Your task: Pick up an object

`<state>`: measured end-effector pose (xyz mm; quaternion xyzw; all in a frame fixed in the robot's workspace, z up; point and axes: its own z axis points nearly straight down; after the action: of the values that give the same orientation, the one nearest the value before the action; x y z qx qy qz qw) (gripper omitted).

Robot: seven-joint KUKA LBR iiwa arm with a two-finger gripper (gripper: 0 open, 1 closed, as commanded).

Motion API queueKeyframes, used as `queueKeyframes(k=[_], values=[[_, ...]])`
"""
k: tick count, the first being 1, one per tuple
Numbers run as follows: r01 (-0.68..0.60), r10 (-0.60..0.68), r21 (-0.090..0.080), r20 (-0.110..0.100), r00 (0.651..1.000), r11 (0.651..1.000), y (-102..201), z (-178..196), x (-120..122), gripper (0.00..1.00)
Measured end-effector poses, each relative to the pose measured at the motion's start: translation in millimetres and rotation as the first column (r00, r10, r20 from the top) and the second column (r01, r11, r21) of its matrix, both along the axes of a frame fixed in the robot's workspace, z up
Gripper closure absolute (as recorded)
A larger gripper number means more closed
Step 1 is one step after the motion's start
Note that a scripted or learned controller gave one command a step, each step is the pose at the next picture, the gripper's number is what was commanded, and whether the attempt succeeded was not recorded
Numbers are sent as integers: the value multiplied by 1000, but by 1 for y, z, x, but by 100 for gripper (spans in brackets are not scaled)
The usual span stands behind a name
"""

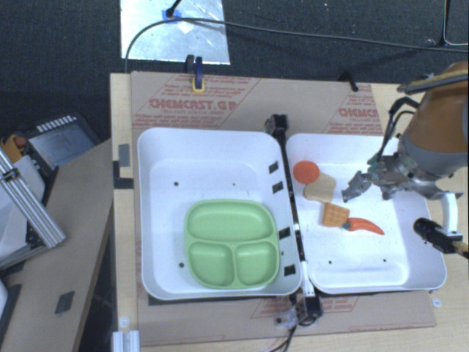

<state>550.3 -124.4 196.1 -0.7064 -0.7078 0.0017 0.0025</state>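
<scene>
**Arm poised over the right bin, nothing in its grip yet**

The left bin (pixel 157 218) holds a green divided plate (pixel 232 243), lying flat toward its front. The right bin (pixel 381 273) holds four small pieces clustered near its left side, and the arm (pixel 438 134) hangs over its right half. The gripper (pixel 357 185) sits just right of the cluster, its jaws apart with nothing between them.

Going down in size: a beige block (pixel 320 189) lies nearest the fingers, touching or almost touching a red-orange disc (pixel 306 171) behind it. A tan waffle-like square (pixel 335 215) lies in front, with a carrot (pixel 363 226) at its right edge.

All look like light, stiff toy foods, probably smooth plastic. The block seems the easiest take, gripped across its short sides; the disc may roll or slip, and the carrot tapers.
</scene>
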Motion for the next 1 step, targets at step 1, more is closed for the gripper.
queueKeyframes(k=[1], values=[[-1, 1, -1, 8, 1000, 1000, 0, 3, 2, 0]])
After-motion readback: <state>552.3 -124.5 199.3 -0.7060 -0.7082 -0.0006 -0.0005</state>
